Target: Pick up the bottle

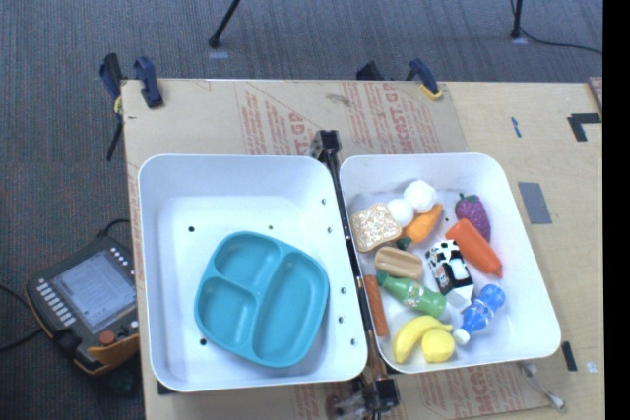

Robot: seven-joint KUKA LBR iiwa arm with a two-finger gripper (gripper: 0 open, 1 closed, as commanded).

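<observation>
Well, we have not picked up the green bottle (413,291) yet; it lies among the toys in the right bin (527,310).

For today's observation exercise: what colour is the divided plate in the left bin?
Blue, a light teal plate, seen in the camera view.

Evenly and brightly lit from above; soft, faint shadows inside white bins (157,211). Mild glare on bin walls. Slightly soft focus throughout.
</observation>
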